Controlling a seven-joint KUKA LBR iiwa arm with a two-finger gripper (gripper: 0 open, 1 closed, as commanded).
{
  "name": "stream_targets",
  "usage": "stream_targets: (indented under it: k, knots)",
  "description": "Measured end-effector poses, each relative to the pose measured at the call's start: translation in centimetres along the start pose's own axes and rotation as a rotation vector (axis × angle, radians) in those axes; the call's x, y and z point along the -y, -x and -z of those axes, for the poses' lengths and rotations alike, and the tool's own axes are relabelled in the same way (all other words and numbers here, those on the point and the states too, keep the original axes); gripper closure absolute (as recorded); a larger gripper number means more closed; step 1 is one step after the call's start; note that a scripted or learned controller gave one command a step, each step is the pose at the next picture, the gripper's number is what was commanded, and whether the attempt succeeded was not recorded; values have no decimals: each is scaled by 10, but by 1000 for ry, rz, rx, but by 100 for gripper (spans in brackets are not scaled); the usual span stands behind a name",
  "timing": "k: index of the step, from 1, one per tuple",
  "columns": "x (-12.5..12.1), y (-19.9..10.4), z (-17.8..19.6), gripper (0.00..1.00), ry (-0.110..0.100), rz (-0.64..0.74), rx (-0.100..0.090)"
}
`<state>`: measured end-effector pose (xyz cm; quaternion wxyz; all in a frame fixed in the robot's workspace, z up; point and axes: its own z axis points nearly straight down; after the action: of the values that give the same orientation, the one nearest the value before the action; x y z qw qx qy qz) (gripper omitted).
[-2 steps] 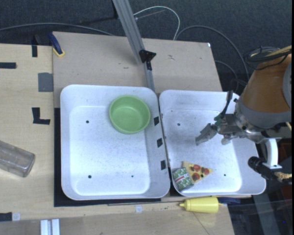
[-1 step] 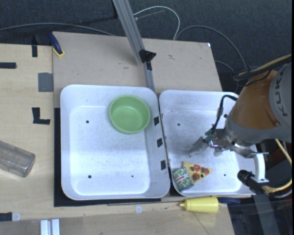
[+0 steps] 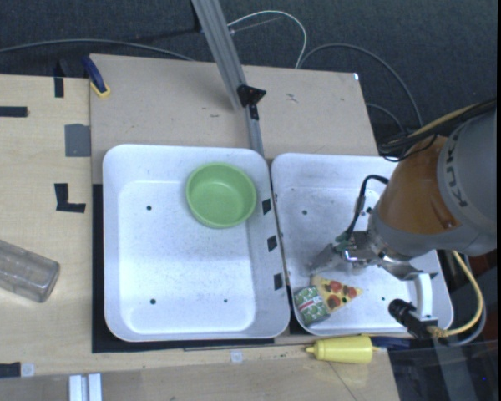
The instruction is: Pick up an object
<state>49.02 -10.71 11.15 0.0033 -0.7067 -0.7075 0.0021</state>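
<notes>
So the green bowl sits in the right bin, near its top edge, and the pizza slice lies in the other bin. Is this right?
Not quite. The camera view shows the green bowl in the left bin, near its top edge. The pizza slice does lie in the other bin, the right bin, near its bottom edge.

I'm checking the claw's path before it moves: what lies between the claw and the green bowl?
In the camera view, bare speckled floor of the right bin, then the two bins' adjoining rims, separate the claw from the green bowl in the left bin.
</notes>
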Motion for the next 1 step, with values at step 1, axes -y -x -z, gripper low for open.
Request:
stream_targets:
  k: [1]
  knots:
    - [0, 0, 12, 100, 2, 1, 0]
